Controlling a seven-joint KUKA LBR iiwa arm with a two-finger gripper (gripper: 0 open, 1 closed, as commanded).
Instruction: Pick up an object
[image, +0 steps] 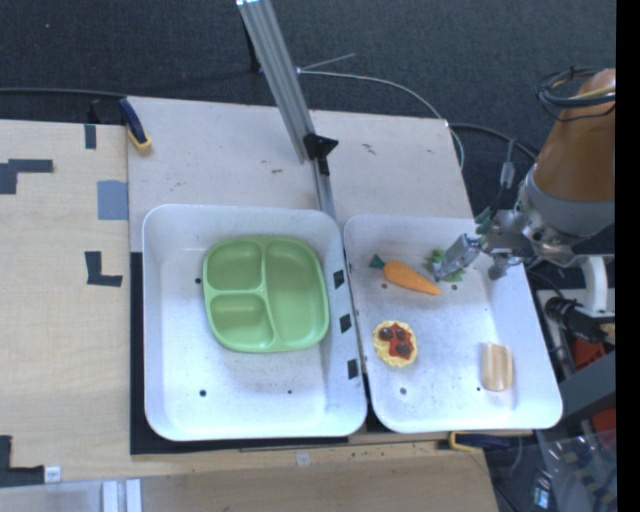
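Note:
In the right bin (530, 330) an orange toy carrot (411, 278) with a green top lies near the back, pointing right. A small round tart with red topping (396, 343) sits in the middle of that bin. A tan bread roll (496, 366) lies near the bin's right wall. My gripper (455, 258) hangs low over the back of the right bin, just right of the carrot's tip. Something small and green (437, 263) shows at the gripper's tip; I cannot tell what it is.
A green divided plate (266, 294) lies in the left bin (170, 380). A grey metal bar (285, 80) slants down from the top to the wall between the bins. The arm's orange band (585, 120) is at the right edge, with cables beside it.

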